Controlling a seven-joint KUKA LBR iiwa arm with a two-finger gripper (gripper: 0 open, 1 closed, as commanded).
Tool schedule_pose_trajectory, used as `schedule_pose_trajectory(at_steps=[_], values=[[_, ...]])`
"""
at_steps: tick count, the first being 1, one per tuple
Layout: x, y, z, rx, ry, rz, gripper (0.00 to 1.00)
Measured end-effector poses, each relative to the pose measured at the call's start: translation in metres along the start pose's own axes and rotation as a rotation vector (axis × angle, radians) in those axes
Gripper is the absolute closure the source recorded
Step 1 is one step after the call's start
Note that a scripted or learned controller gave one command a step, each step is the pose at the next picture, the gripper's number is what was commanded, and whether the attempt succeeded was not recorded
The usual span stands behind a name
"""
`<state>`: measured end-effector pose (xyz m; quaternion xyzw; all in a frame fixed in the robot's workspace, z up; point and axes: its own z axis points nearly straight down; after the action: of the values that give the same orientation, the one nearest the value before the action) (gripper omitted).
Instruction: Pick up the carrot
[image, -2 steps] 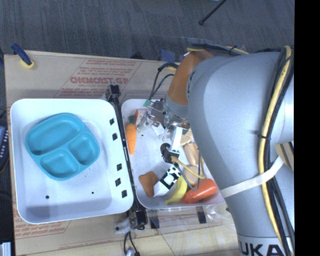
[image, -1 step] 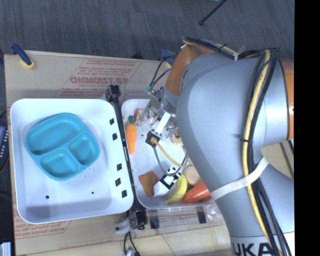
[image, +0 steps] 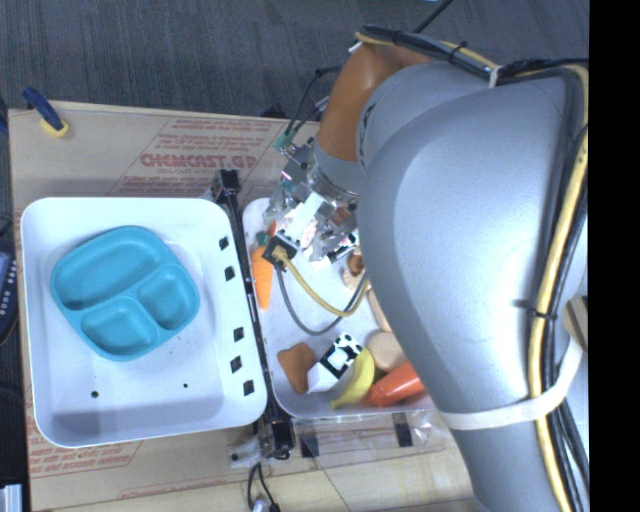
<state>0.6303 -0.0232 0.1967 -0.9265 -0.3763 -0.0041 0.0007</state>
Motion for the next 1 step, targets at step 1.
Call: schedule_pose_trajectory(at_steps=[1], values=[[0.0067, 0.0215, -0.0036, 0.004, -0.01, 0.345, 0.0]])
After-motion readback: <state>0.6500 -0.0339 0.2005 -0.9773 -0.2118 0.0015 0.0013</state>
